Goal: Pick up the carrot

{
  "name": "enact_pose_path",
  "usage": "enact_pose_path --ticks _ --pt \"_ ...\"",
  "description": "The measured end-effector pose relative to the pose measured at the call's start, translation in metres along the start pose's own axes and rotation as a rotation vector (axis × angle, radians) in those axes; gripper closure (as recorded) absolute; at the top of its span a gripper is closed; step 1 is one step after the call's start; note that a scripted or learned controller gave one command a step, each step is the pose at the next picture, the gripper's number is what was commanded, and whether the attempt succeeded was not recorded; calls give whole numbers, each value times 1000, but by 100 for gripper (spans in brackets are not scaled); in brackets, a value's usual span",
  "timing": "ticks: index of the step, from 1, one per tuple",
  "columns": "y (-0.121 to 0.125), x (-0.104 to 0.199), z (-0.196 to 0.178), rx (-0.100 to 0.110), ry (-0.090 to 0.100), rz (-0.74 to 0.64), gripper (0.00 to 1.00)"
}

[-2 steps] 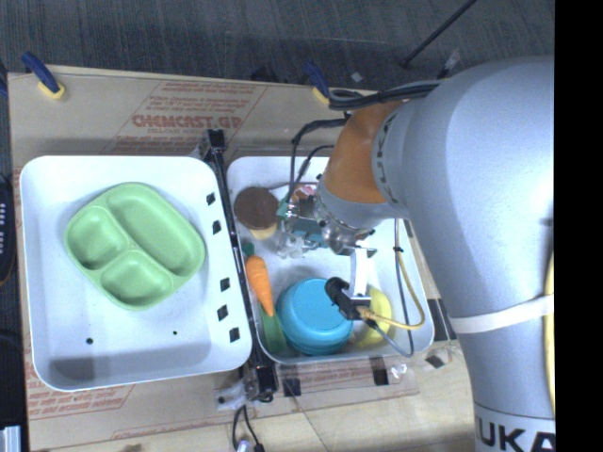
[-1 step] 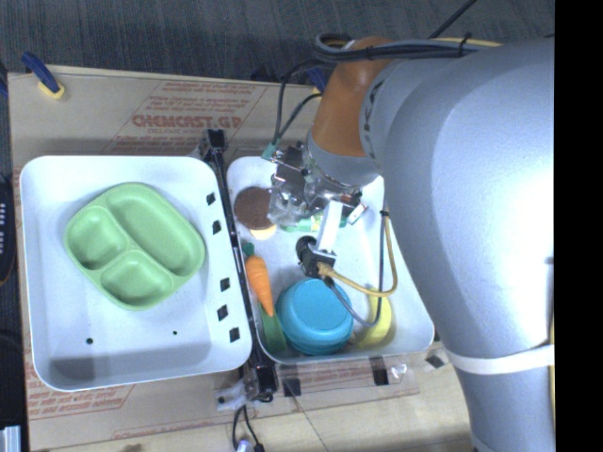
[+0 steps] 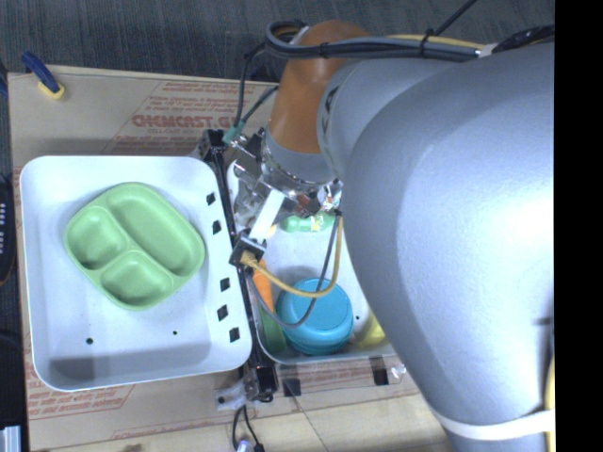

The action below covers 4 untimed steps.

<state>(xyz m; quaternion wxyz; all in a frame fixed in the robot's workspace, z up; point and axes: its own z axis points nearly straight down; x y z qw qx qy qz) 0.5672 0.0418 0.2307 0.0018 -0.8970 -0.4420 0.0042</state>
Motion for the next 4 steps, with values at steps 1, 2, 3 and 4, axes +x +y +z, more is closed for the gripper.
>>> enact_pose_path --ticks 1,2,3,4 --pt "65 31 -49 0 0 275 100" --pt "-33 118 -36 11 1 248 100" --pt "-15 34 -117 -4 5 250 100" --pt "-88 127 -5 6 -9 8 100"
